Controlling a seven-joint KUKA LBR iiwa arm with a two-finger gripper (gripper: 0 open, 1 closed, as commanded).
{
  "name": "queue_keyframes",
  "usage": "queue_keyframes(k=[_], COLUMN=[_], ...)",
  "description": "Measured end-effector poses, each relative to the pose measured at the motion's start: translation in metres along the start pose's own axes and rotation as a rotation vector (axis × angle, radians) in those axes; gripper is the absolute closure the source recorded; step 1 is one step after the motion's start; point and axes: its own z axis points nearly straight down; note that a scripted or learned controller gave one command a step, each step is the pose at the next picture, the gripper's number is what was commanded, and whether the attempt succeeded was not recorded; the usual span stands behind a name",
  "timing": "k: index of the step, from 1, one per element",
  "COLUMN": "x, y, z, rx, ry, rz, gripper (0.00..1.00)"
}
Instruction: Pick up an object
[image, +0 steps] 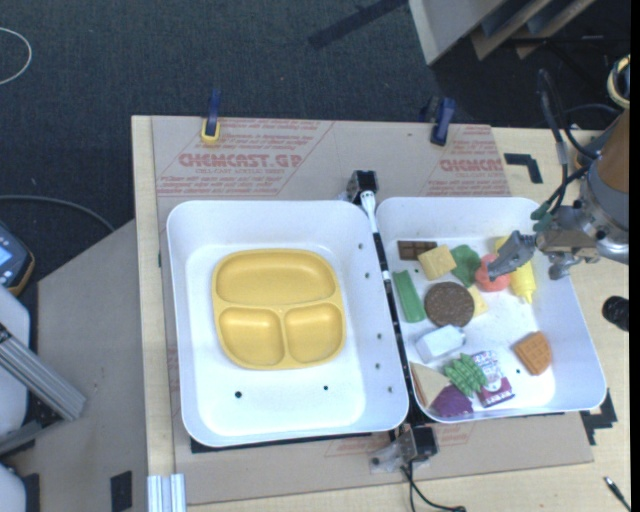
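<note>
1. The gripper (512, 252) hangs over the right bin's (575, 345) far side; whether it is open cannot be told.
2. The orange-pink toy (492, 276) lies in that bin, just beneath the gripper.

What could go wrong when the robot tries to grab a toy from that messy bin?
The gripper hovers over a tight cluster, so it may nudge the yellow piece or the green piece instead of catching one cleanly. The toys near the right bin's far side crowd together, so two could lift at once, or one could slip out.
</note>
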Motion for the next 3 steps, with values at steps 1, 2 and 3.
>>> queue_keyframes(k=[1,2,3], x=[0.0,-0.002,0.005], y=[0.002,0.0,-0.002], z=[-0.007,0.036,0.098], rx=[-0.013,-0.009,-0.007], ry=[-0.002,-0.001,0.0], rz=[-0.003,-0.002,-0.003], gripper=[0.0,0.0,0.0])
